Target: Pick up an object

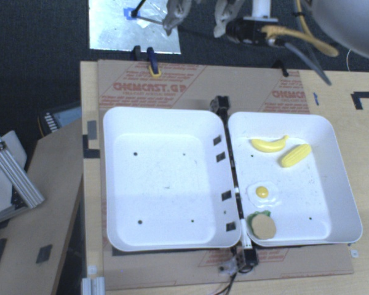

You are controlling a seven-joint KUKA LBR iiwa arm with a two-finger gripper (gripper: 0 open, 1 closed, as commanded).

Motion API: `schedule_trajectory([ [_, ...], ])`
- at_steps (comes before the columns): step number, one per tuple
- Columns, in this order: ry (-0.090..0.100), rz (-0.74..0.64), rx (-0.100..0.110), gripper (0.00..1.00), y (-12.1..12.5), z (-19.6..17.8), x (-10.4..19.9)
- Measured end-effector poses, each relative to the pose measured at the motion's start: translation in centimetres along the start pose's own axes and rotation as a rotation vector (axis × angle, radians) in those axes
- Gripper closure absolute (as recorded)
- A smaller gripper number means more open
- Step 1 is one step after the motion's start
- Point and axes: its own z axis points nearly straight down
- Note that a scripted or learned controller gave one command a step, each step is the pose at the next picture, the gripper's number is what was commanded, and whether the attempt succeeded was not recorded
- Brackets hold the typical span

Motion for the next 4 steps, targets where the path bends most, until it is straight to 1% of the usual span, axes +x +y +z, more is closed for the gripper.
schedule_trajectory([
  [1, -0.002, 0.007, -0.003, 0.0, 3.0, -0.1, 2.7],
  [2, -0.002, 0.005, -0.002, 1.0, 2.9, -1.2, 2.6],
  [3, -0.007, 0.016, 0.014, 1.0, -3.2, 8.8, -3.1],
  [4, -0.006, 0.017, 0.013, 1.0, -9.5, 16.4, -8.5],
])
